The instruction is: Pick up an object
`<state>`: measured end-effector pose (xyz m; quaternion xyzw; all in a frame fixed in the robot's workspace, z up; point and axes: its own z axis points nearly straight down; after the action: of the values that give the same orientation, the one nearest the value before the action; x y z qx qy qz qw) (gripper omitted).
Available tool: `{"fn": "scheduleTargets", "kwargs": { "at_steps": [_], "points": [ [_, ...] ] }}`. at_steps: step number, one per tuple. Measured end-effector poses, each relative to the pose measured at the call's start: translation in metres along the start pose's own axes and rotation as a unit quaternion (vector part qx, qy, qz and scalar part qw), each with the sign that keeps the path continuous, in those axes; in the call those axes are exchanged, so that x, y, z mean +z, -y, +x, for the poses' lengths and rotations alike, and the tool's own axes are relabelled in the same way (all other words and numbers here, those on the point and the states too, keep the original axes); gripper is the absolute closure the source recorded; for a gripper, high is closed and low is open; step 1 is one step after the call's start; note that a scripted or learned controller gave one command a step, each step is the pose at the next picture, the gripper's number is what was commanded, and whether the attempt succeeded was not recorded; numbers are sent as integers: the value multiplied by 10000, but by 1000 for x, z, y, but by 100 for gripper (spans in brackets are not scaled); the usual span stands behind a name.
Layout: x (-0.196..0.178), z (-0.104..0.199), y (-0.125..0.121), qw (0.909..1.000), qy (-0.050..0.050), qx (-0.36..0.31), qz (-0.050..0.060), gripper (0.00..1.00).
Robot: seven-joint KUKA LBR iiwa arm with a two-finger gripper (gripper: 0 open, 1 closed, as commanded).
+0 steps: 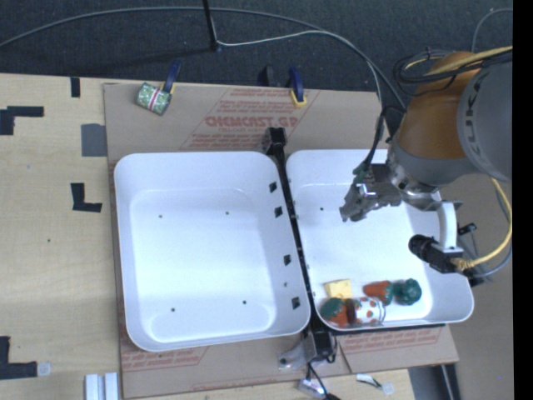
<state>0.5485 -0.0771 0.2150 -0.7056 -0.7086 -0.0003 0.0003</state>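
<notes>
Arm (450,132) reaches in from right, grey with orange band, wrist bent down over right bin (333,173). Gripper (356,207) hangs above bare upper floor of that bin; opening not discernible, nothing seen in grasp. Objects cluster at bin's near edge, well apart from gripper: yellow block (338,288), green piece (332,308), red-and-white piece (366,310), orange piece (378,289), teal ball (407,292). Cardboard sheet (241,123) under bins carries red printing, too blurred to read with certainty.
</notes>
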Motion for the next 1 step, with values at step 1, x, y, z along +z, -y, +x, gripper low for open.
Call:
{"fn": "scheduleTargets", "kwargs": {
  "at_steps": [1],
  "points": [
    [-6,51,-28,10000,-1,-5,0,100]
  ]
}}
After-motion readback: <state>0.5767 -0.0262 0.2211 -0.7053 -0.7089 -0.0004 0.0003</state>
